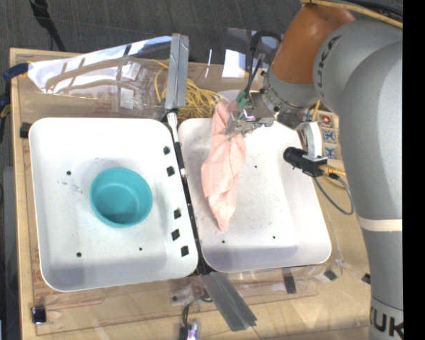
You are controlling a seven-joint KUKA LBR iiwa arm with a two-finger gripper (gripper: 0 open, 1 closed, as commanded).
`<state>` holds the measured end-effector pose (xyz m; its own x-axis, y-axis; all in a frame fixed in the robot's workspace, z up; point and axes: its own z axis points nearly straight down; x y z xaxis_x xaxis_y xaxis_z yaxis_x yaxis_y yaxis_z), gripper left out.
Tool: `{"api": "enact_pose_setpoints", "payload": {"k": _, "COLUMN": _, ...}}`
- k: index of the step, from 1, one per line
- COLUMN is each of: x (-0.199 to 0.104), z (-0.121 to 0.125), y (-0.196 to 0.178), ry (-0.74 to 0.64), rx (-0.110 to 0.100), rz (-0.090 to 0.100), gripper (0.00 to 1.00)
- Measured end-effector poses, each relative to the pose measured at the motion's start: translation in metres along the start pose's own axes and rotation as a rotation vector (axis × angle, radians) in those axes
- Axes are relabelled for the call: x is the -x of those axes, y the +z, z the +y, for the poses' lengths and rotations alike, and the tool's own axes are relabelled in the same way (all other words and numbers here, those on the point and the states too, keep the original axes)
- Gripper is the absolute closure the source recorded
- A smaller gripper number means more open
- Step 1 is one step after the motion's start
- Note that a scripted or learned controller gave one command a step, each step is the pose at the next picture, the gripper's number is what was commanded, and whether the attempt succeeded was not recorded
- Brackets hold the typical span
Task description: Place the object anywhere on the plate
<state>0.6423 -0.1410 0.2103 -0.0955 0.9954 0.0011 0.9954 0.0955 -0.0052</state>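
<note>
A pink cloth (224,167) hangs and drapes over the right bin (283,211), stretched from its upper left down to the bin's middle left. My gripper (239,121) is at the cloth's top end, shut on a bunched fold of it. The cloth's lower tip rests on the bin floor. A teal plate (121,196), round and bowl-like, sits in the middle of the left bin (64,246), well to the left of the gripper.
A divider with black clips (178,190) separates the two bins. Clear plastic sheeting (99,69) and yellow cables (195,98) lie behind the bins. The grey arm (354,83) fills the upper right.
</note>
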Motion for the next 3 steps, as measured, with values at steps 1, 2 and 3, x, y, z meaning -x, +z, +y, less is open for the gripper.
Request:
{"api": "enact_pose_setpoints", "payload": {"k": 1, "x": -0.081, "z": -0.014, "y": 0.021, "ry": 0.069, "rx": -0.001, "rz": -0.001, "gripper": 1.0}}
{"api": "enact_pose_setpoints", "payload": {"k": 2, "x": -0.135, "z": -0.094, "y": -0.017, "ry": 0.029, "rx": 0.002, "rz": -0.001, "gripper": 1.0}}
{"api": "enact_pose_setpoints", "payload": {"k": 3, "x": -0.215, "z": -0.084, "y": 0.003, "ry": -0.271, "rx": -0.001, "rz": -0.001, "gripper": 1.0}}
